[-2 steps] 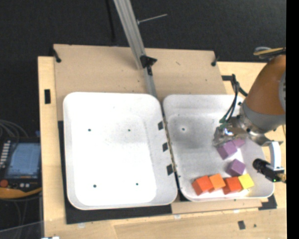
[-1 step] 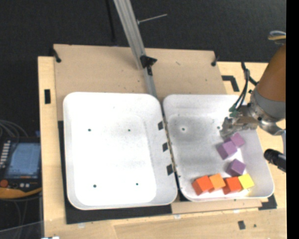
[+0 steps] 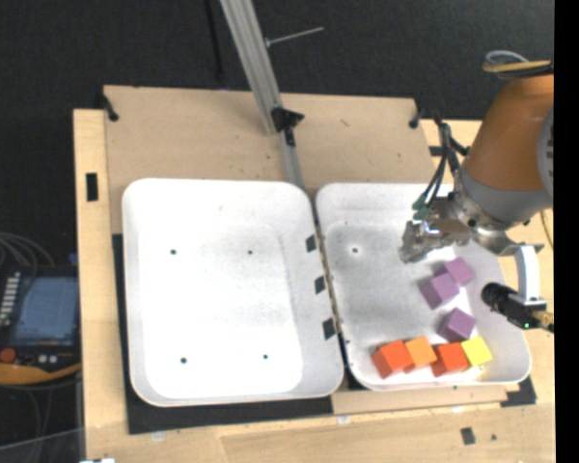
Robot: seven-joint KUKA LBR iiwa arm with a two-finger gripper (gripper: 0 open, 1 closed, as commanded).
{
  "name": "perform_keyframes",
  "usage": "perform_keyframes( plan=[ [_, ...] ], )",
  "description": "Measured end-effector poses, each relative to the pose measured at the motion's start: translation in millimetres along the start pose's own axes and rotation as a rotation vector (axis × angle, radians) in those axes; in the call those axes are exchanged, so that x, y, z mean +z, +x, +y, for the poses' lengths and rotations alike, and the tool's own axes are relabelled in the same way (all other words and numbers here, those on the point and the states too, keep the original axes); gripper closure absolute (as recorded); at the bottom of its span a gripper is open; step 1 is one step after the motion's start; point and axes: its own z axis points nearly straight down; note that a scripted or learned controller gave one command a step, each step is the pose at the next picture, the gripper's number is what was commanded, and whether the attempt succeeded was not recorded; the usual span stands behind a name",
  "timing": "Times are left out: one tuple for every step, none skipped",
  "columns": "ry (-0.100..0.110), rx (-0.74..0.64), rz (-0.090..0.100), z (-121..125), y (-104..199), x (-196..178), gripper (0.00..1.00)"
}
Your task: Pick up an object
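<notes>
The claw point(image 3: 420, 242) hangs over the right bin point(image 3: 367, 220), just beside purple blocks point(image 3: 441, 286); orange blocks point(image 3: 396, 357) line the near wall.

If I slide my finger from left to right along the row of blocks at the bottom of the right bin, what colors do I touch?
Red-orange foam cube → lighter orange foam cube → red foam cube → yellow foam cube, all lined up along the near wall of the right white plastic bin.

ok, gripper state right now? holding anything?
Gripper: cannot be told from this view; it sits low over the right bin, just up-left of the purple blocks, with no block seen in it.
</notes>
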Motion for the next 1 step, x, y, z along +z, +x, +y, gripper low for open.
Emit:
perform_keyframes(
  plan=[
    [0.003, 0.001, 0.000, 3.3, 42.6, -0.9, 1.00]
  ],
)
